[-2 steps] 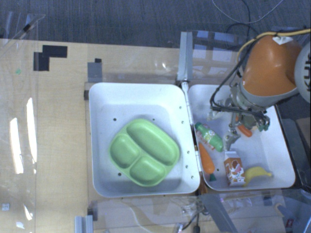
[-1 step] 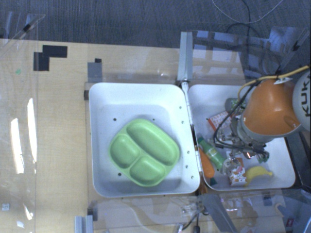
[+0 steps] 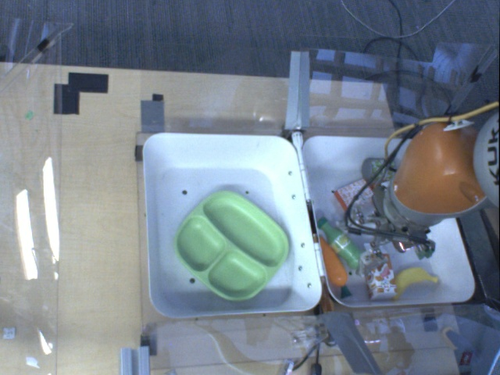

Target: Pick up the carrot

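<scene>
**Carrot lies by the left wall of the right bin, arm above the bin's middle**

You see two white bins side by side on the wooden bench. In the left bin there is a green divided plate, lying a little turned, with three compartments.

The carrot is in the right bin, close to the wall that separates the two bins, in the near part of the bin. It lies on the bin floor, with its length going roughly along that wall. Just beside it, touching or almost touching, you find a green bottle-like object. Further to the right lie a small red and white carton and a yellow banana, near the front wall.

The arm's orange band covers the middle of the right bin. Below it you see the gripper, to the right of the carrot and apart from it. Whether its fingers are apart or together, I cannot tell; cables and the wrist hide them.
</scene>
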You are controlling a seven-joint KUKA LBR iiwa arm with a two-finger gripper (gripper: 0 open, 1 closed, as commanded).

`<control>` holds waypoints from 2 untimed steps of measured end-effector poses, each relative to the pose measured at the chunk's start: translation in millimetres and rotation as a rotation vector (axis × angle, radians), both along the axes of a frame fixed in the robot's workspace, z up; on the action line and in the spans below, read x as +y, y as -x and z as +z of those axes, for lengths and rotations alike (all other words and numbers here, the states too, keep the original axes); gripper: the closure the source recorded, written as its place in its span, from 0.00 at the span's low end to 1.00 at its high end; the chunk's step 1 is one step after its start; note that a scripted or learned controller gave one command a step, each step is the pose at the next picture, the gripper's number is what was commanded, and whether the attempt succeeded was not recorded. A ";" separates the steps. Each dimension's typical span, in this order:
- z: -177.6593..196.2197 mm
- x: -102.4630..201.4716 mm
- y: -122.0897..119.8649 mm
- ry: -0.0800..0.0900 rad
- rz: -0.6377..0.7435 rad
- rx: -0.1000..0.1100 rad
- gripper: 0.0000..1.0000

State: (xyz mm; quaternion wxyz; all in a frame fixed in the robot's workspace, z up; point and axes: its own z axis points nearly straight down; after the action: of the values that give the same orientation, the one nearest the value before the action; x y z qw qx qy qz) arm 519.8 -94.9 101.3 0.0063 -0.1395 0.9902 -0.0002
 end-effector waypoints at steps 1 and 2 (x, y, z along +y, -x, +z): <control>44.6 10.7 -59.3 0.024 0.085 0.050 1.00; 81.8 79.9 7.0 0.000 0.138 0.009 1.00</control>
State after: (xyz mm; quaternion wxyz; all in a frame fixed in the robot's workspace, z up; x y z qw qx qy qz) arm 512.9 -15.0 183.1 0.0019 -0.2074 0.9782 0.0007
